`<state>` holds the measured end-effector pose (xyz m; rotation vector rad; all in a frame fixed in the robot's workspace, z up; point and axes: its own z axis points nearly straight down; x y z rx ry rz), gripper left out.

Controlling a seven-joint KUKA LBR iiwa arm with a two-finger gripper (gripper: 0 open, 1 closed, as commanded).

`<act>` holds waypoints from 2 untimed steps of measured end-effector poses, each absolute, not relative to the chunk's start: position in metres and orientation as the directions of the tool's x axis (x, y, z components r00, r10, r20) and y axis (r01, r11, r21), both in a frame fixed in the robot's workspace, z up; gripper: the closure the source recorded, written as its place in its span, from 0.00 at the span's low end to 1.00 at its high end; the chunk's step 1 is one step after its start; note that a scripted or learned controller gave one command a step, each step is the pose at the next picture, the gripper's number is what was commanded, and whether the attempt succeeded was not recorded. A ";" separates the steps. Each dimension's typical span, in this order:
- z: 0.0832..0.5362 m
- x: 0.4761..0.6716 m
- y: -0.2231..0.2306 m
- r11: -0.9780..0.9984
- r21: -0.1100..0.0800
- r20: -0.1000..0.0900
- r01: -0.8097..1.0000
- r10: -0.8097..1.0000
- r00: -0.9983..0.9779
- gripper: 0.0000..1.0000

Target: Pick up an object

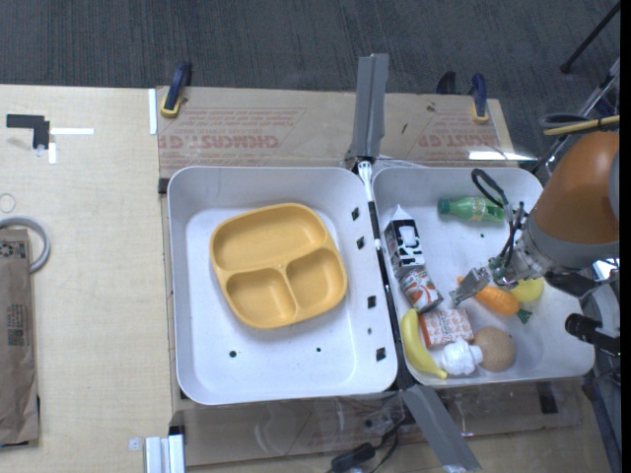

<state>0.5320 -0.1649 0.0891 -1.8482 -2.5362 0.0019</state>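
Gripper [490, 279] sits low in the right bin [552, 368], approx. mid-bin toward its right side, tip over a small orange/grey piece beside the carrot-like orange item [498, 301]. Can't tell whether anything is actually held, or how the tip is set: too small and cluttered. Arm [582, 190] comes in from the right, orange band above the wrist.

Right bin contents: green bottle [471, 207] near the back wall, black-and-white carton [409, 262] lying lengthwise along the left wall, banana [418, 348] at front left, red-and-white packet [447, 325] just beside it, white lump [457, 359] touching the packet's front, brown round item [496, 347] just right of that, yellow item [529, 289] touching the carrot's right end.

Left bin [192, 264] holds a yellow 3-compartment plate [278, 262], approx. centred, tilted a bit.

Counter [79, 205] at left carries a brown paper bag [17, 333] at the view's edge.
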 end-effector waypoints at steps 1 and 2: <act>0.096 0.533 -0.165 0.304 -0.004 0.003 0.953 0.953 -0.304 1.00; 0.204 0.545 -0.150 0.202 -0.003 0.000 0.979 0.979 -0.202 1.00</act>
